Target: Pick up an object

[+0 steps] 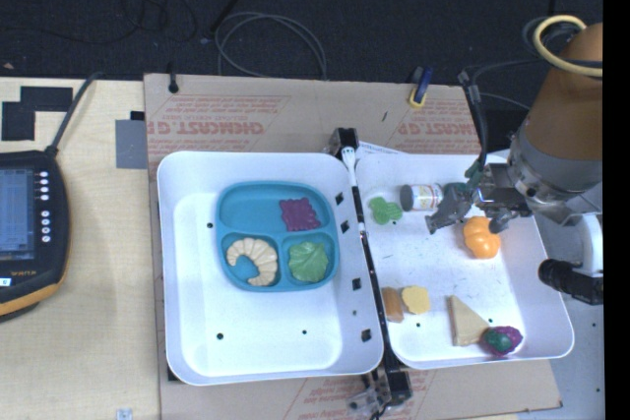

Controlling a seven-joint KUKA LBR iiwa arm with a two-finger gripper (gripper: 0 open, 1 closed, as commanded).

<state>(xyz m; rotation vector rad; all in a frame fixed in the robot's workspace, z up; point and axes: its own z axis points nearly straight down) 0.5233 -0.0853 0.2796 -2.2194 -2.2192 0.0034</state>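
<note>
Camera view, from above and at a slant: looked down on two shallow white bins set side by side on a sheet of printed cardboard (256, 118).

Found the gripper (465, 219) low over the upper part of the right bin (551, 330), on the grey arm (561, 152) reaching in from the right. Saw its two dark fingers spread apart, with nothing pinched between them.

Noted the orange fruit (480, 238) lying on the bin floor just below and slightly right of the fingertips, close to them; could not tell whether touching. Spotted a small bottle (423, 198) on its side just left of the gripper, and a green lump (384, 210) beside that, near the divide between the bins.

Along the lower part of the same bin, counted a brown piece (394, 303) touching a yellow piece (415, 299), then a pale wedge (465, 322), then a purple bunch (502, 339) with a green end at the corner.

In the left bin (187, 310), saw a blue tray (236, 207) with three compartments: croissant (253, 261) in the left one, purple block (298, 212) in the upper right, green leaf (309, 261) in the lower right.

Well apart at far left, noted a control pendant (25, 221) resting on the bench.
</note>
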